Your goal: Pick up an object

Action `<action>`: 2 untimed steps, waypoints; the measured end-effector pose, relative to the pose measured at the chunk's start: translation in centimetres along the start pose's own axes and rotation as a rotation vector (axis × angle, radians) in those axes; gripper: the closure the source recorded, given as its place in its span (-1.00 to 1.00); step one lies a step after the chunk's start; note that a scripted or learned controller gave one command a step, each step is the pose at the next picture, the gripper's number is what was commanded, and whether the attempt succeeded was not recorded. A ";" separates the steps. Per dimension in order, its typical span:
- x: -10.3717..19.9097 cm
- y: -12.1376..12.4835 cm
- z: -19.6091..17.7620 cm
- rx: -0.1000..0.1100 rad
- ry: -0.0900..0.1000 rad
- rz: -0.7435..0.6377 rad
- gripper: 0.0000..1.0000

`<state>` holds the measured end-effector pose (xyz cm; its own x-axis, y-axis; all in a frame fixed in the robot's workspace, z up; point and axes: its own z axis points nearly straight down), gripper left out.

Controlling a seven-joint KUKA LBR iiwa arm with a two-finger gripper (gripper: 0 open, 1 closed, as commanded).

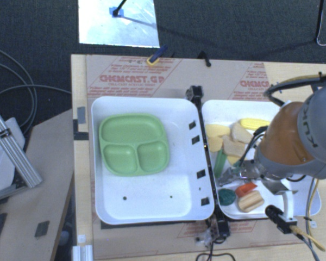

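Grey arm (301, 140) over right bin (314, 205), gripper (234, 173) low among food pieces, finger state unclear

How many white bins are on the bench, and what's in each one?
2. The left bin holds a green divided plate. The right bin holds a heap of toy food, partly hidden under the arm.

Reaches in from the right as a bulky grey arm (320, 129), its orange band (285, 137) just above the wrist. Angles down and to the left, wrist low over the surface. Ends in a metallic tool (232, 173) pointing left, largely hidden beneath the wrist; possibly slightly parted at the tips, though too blurred to tell.
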<state>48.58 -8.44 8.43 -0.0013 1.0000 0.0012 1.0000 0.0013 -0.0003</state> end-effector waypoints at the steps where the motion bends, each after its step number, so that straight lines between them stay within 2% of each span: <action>1: 7.0 3.9 -10.6 -0.013 0.000 -0.011 -1.00; 2: 6.6 3.7 -11.1 -0.006 -0.001 -0.007 1.00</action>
<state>52.28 -1.85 19.55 -0.0085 1.0000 0.0002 0.9999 0.0085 0.0060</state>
